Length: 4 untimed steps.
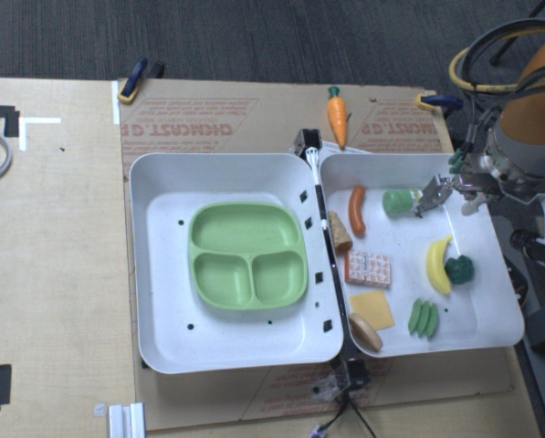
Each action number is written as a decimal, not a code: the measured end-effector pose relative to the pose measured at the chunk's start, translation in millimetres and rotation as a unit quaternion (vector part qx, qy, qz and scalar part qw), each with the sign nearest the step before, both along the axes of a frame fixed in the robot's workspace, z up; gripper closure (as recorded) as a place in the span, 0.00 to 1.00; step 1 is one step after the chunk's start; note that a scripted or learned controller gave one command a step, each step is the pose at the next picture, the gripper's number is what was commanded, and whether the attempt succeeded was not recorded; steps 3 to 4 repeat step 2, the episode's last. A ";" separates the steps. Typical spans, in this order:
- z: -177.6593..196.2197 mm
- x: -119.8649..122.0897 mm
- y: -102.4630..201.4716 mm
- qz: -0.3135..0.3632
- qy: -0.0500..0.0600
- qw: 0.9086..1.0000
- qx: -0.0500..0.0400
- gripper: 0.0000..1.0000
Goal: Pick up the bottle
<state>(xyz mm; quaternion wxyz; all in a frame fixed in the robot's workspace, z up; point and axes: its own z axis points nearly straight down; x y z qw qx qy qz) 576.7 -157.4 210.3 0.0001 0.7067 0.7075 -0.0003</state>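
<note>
The green bottle [398, 201] lies on its side in the upper part of the right bin [491, 336], just right of a red sausage [357, 210]. My gripper [450, 203] hangs over the bin's upper right area, immediately right of the bottle. It looks open, and one fingertip [428, 199] stands beside the bottle's right end. Nothing sits between the fingers. The grey arm with its orange band [528, 117] reaches in from the right.
The right bin also holds a banana [437, 265], a dark green broccoli piece [459, 268], pea pods [423, 318], a cheese slice [372, 308], a wafer [368, 267] and bread pieces [340, 234]. A green divided plate [249, 255] sits in the left bin. A carrot [337, 115] lies behind the bins.
</note>
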 end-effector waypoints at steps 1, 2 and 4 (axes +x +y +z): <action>9.6 0.4 -0.2 0.001 0.000 1.000 -0.001 1.00; 65.1 -90.8 -65.2 0.036 0.000 0.999 0.000 1.00; 65.1 -90.8 -65.2 0.036 0.000 0.999 0.000 1.00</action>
